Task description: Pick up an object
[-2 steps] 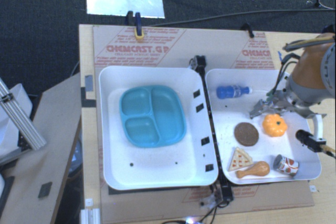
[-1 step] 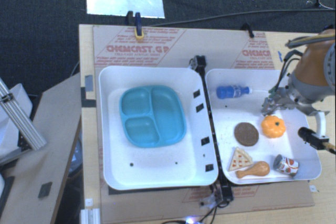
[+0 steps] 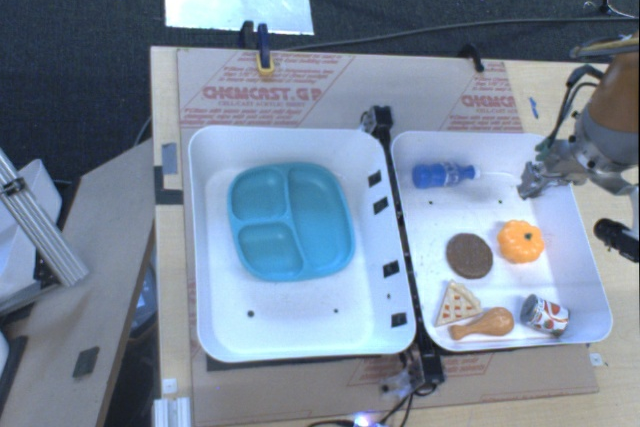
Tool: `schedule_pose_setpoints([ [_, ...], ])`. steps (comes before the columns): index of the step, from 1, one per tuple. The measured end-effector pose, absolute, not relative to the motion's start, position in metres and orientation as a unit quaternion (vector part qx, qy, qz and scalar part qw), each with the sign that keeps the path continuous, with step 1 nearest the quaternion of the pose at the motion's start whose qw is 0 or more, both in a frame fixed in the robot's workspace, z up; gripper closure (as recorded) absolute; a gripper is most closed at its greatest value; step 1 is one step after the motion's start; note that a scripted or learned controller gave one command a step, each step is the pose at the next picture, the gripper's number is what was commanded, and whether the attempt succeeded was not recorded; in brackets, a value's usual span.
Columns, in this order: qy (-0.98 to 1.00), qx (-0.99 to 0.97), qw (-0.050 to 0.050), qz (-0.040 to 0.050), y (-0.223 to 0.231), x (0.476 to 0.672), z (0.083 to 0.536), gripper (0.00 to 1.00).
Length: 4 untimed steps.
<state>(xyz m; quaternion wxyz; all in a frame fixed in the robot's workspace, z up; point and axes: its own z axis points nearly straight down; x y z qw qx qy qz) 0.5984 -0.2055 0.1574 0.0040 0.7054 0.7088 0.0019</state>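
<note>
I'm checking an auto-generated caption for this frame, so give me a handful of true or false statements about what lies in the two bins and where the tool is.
1. The turquoise divided plastic plate lies in the left white bin. True.
2. The blue plastic bottle stands upright. False: it lies on its side near the far edge of the right white bin.
3. The round brown cookie sits beside the small orange pumpkin. True.
4. The tool holds the orange pumpkin. False: it hovers over the bin's far right part, apart from the pumpkin.
5. The tan toy drumstick lies in the left bin. False: it lies near the right bin's front edge.
</note>
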Motion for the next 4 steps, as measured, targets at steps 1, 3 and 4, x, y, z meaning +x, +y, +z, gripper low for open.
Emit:
schedule_pose_setpoints([
  [1, 0.709, 0.705, 0.003, 0.0020, -0.196, 0.602, 0.208, 1.00],
  [3, 0.710, 0.704, 0.000, 0.0008, -0.153, 0.595, 0.229, 1.00],
  [4, 0.710, 0.704, 0.000, 0.0005, -0.097, 0.585, 0.219, 1.00],
])
